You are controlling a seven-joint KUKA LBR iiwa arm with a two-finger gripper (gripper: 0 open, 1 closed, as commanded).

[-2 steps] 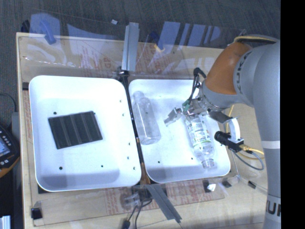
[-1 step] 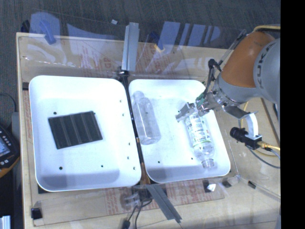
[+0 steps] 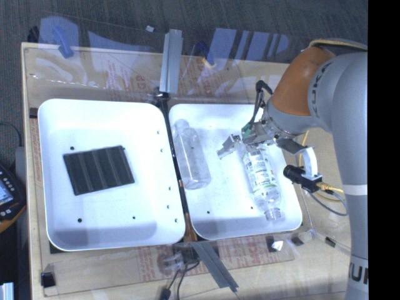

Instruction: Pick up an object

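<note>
Wooden bench under clear sheeting carries two shallow white bins side by side, dark carpet beyond.

Near edge: a metal bracket with cables sits at the seam between the bins.

Left bin: a dark ribbed rectangular panel lies flat, left of centre.

Right bin: a labelled clear plastic bottle lies on its side toward the right wall, cap end pointing to the near corner. A second clear bottle, without label, lies along the left wall, well apart from the first.

Gripper is low over the far end of the labelled bottle. Fingers spread; nothing seen clamped between them.

Far: grey arm with its orange band enters from the right. An upright metal post stands behind the seam.
</note>
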